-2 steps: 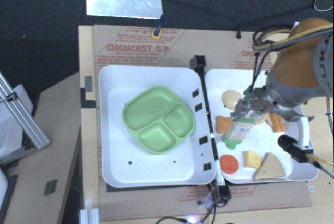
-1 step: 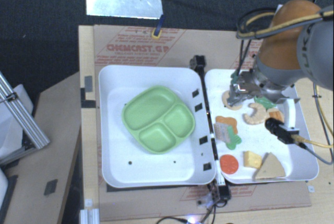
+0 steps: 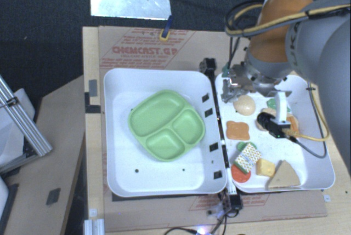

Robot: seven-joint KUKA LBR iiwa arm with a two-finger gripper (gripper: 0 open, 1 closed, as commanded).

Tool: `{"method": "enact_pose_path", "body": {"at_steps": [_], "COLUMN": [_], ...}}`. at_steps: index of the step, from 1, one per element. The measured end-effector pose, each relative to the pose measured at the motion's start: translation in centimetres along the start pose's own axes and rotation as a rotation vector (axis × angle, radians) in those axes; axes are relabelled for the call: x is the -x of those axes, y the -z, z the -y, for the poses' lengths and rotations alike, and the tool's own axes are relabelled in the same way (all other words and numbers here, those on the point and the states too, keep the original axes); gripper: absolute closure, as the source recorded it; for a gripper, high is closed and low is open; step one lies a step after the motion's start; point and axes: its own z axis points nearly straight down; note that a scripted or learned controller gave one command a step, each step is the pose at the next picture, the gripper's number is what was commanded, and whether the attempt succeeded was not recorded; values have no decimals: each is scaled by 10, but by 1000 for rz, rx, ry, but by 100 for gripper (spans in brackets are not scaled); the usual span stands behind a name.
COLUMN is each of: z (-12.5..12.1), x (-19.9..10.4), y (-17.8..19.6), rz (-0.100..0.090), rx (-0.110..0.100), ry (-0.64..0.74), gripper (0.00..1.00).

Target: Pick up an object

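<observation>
Item 1: gripper (image 3: 235, 85), over the far-left corner of the right bin (image 3: 323, 173); open or closed, I cannot tell.
Item 2: cream oval piece (image 3: 244, 105), lying in that bin just beside the jaws, on their near side.
Item 3: orange toast slice (image 3: 238, 130), nearer me again.
Item 4: green divided plate (image 3: 166, 125), well left of the jaws, in the left bin (image 3: 118, 173).

The left bin (image 3: 120, 173) has bare floor all round the green plate (image 3: 166, 125), widest along its near edge. The right bin (image 3: 316, 169) is crowded: tan wedge (image 3: 284, 175), yellow cube (image 3: 266, 167), red disc (image 3: 239, 173), patterned box (image 3: 248, 155), orange slice (image 3: 237, 130) and pale bun (image 3: 244, 105) lie close together. The arm (image 3: 307, 36) overhangs its far end.
</observation>
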Motion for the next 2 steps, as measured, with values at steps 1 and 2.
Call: {"method": "enact_pose_path", "body": {"at_steps": [1, 2], "z": [-2, -6], "x": [-3, -7], "y": [17, 0], "rz": [0, 1], "rx": [0, -3], "ry": [-2, -2], "gripper": [100, 100]}}
